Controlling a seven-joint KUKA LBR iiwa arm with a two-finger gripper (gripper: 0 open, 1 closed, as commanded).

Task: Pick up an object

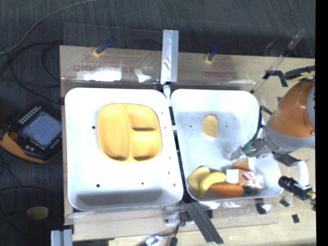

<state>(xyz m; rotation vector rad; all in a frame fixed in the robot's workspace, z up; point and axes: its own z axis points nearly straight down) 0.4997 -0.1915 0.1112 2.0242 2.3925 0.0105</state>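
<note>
orange piece [241, 164], where?
– in the right bin [225, 99], near right part, just far of the small carton [246, 179].

and the hand [247, 150]?
– low over that same bin, just far of the orange piece, at the end of the grey arm [293, 122] reaching in from the right. touching the piece or only close above it: cannot tell.

spread, pressed together, pinching something?
– cannot tell; too small and dark against the bin floor. nothing seen gripped.

what else in the right bin?
– along the near wall: yellow banana [209, 180] at the left, orange carrot [226, 190] lying beside it, then the carton, all bunched and touching. farther off, alone on the bin floor, a small yellow rounded piece [210, 126].

left bin [82, 152]?
– yellow divided tray [129, 131], flat, about the middle, well apart from the hand.

around the bins?
– two blue clips [103, 46] at the far edge of the bench [241, 65]; on the dark floor to the left, an orange-cased handset [33, 133] with a screen, plus loose cables.
</note>
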